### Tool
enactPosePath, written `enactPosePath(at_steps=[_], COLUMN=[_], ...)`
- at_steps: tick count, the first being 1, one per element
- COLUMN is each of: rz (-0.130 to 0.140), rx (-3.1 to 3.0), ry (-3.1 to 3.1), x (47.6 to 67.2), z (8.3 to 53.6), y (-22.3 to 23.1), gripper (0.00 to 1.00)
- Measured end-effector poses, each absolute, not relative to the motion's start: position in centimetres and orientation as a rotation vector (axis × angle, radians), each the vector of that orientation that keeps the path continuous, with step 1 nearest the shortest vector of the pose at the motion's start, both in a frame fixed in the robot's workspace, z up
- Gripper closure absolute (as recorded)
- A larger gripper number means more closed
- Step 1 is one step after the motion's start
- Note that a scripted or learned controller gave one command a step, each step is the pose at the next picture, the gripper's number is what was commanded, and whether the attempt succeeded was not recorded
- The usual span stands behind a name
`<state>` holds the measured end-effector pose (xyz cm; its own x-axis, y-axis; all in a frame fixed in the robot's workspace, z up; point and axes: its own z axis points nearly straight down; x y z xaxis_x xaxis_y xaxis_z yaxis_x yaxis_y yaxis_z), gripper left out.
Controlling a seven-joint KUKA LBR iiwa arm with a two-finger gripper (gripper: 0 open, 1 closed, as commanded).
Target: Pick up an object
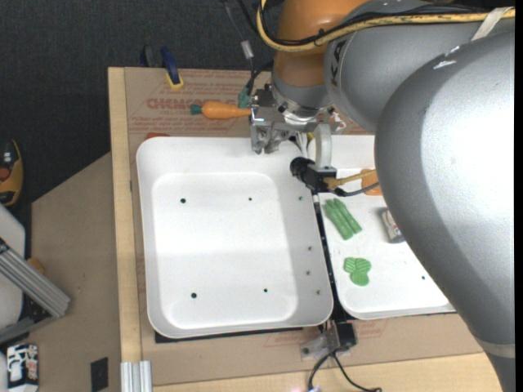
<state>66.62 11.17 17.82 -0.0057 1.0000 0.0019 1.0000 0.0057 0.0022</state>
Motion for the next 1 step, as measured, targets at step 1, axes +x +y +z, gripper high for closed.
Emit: enactPosePath(at_steps=[1], rz=[-0.007], rx=[2.232], ry=[2.205], x=[66.62], z=[18.58], y=[-1.99], gripper=[1.00])
